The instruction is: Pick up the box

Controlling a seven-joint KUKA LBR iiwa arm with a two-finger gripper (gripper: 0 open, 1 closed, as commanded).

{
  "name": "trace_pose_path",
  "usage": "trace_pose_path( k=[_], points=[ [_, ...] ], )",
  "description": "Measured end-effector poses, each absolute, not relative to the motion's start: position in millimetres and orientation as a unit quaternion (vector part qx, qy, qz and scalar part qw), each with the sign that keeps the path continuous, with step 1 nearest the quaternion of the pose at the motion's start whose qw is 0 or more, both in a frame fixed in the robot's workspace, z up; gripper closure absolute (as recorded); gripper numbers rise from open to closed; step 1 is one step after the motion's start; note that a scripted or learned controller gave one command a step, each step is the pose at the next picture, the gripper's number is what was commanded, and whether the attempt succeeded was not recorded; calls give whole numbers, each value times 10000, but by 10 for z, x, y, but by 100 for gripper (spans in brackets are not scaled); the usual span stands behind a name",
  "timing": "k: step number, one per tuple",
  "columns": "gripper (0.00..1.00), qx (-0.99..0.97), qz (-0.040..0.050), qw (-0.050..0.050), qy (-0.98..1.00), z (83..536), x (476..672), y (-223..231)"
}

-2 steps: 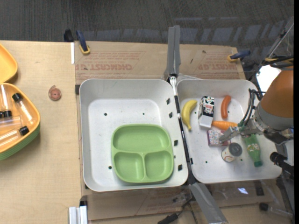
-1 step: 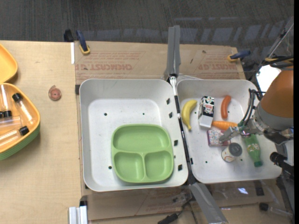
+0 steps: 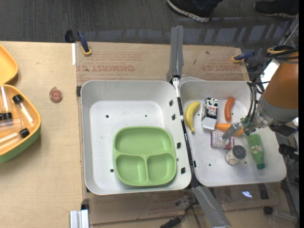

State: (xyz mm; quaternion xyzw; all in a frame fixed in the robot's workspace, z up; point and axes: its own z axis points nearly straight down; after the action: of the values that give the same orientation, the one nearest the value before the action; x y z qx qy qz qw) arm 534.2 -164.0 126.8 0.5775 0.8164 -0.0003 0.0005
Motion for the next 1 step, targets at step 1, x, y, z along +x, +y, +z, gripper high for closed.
trace_pose_path(
  k=[1],
  points=[
    [0, 5037, -4, 4, 8639, 1678, 5302, -993]
  ],
)
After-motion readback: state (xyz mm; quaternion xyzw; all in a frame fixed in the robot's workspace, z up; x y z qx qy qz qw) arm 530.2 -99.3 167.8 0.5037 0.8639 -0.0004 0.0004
